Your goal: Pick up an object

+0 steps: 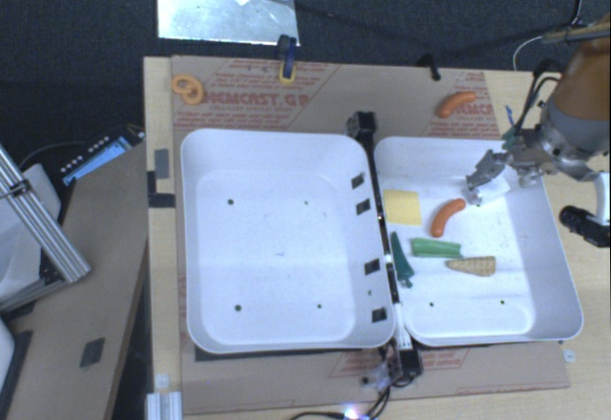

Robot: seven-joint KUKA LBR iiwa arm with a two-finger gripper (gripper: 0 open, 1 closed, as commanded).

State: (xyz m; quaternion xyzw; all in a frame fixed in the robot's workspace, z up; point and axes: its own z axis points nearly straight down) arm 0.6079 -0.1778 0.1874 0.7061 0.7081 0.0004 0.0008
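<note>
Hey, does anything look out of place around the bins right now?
Yes. An orange sausage and a tan pretzel ring lie outside the bins on the cardboard behind them, while the other toy foods sit in the right bin.

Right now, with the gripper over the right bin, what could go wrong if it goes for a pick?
1. The gripper hovers just up and right of the orange sausage; a straight descent may land beside it.
2. The sausage is rounded and lies at a slant, so it could roll out of a pinch.
3. The green piece, cone and yellow block lie close by; a sweep could knock them.
</note>
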